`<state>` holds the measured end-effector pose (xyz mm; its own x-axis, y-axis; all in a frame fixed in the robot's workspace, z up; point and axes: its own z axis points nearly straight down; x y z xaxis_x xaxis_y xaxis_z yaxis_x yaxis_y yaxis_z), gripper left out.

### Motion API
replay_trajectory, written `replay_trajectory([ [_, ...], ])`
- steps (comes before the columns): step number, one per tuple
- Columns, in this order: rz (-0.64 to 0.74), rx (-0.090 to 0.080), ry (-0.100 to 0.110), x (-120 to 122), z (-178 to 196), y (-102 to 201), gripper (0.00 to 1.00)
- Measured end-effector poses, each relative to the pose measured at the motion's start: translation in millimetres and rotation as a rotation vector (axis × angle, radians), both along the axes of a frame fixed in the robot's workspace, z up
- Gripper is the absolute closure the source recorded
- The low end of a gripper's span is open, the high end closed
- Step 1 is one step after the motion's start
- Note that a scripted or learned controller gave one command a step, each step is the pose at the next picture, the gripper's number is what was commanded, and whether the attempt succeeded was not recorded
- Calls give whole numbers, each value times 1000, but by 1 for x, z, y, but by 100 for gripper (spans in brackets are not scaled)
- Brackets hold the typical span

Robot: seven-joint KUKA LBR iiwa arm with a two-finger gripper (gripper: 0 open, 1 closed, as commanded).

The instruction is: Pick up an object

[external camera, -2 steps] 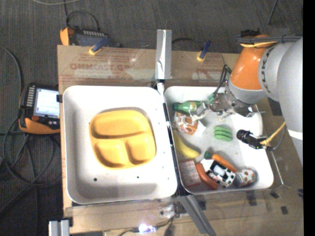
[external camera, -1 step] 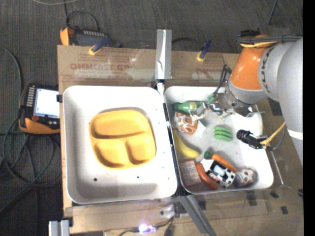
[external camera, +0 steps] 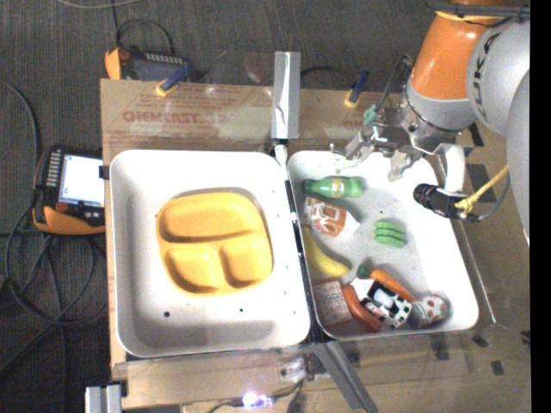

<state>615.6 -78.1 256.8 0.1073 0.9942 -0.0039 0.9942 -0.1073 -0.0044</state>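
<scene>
While the pincer (external camera: 375,147) hovers, a ridged green object (external camera: 389,232) lies flat.

Left bin (external camera: 129,231) holds a yellow divided tray (external camera: 215,239). In the right bin (external camera: 448,256): green bottle (external camera: 336,187) near the far edge, green ridged piece (external camera: 390,232) mid-bin, banana (external camera: 325,261) by the left wall. Tool (external camera: 379,149) hangs over the bin's far edge, fingers spread, nothing between them.

A robotics lab: cardboard-topped bench (external camera: 172,110), loose cables (external camera: 26,256) on carpet, teach pendant (external camera: 73,192) beside two white bins (external camera: 129,256).
</scene>
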Motion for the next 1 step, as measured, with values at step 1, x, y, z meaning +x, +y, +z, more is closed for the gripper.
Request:
replay_trajectory([
  [1, -153, -1, 0, 11, 62, -16, 0],
])
